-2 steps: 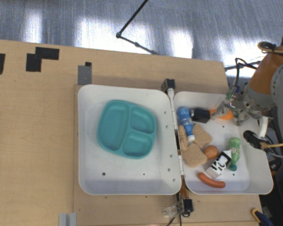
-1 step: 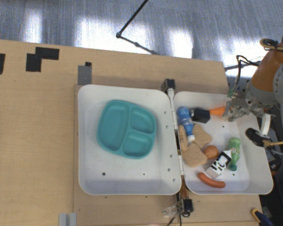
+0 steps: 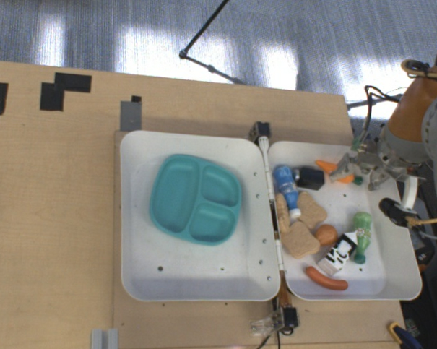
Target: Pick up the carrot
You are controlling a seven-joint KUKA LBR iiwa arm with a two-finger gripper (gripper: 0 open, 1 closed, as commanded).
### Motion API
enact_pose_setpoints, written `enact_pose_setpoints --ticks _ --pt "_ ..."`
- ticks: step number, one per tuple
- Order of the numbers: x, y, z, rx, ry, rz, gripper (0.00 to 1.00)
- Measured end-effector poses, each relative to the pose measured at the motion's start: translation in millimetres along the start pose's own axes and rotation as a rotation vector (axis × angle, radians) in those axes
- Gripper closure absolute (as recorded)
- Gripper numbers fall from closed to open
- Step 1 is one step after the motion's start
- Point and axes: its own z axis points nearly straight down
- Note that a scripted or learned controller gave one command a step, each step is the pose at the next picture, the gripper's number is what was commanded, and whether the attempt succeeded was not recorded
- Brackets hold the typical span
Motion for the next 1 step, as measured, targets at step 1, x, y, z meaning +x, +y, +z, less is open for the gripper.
enact_pose_setpoints --ticks 1 --pt "1.3 2.0 -12.5 -0.004 -0.002 -0.007 1.0"
